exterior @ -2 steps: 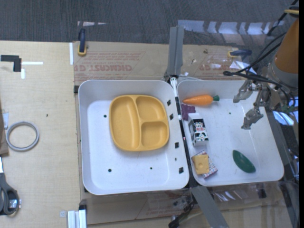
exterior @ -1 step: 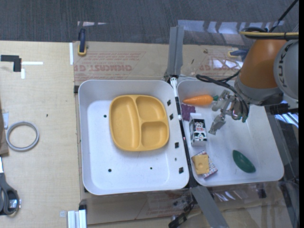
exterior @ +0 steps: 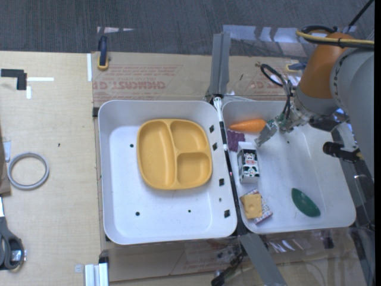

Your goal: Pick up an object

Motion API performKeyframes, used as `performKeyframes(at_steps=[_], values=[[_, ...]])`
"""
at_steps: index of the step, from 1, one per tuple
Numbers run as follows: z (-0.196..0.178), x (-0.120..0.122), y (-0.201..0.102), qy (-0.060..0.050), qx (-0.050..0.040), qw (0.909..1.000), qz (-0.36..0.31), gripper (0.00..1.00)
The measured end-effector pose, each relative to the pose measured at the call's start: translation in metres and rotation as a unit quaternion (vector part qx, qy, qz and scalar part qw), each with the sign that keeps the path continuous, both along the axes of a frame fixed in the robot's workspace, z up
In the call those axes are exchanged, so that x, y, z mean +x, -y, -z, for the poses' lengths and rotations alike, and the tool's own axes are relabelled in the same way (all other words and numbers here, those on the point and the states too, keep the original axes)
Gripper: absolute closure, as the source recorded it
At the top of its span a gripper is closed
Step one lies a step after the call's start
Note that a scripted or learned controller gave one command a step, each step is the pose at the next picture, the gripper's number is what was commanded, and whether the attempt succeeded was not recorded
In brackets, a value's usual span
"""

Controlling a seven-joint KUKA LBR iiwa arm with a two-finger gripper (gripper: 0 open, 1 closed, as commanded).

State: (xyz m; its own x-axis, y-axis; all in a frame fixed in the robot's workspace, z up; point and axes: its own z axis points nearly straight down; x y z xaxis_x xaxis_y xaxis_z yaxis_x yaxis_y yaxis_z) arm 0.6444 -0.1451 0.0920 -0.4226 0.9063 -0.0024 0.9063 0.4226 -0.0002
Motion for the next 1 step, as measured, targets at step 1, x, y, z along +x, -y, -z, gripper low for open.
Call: performKeyframes(at_steps=[1], values=[[-0.087,0.0152,-0.0162,0.001,-0.0001,0.9987,0.05,0.0]])
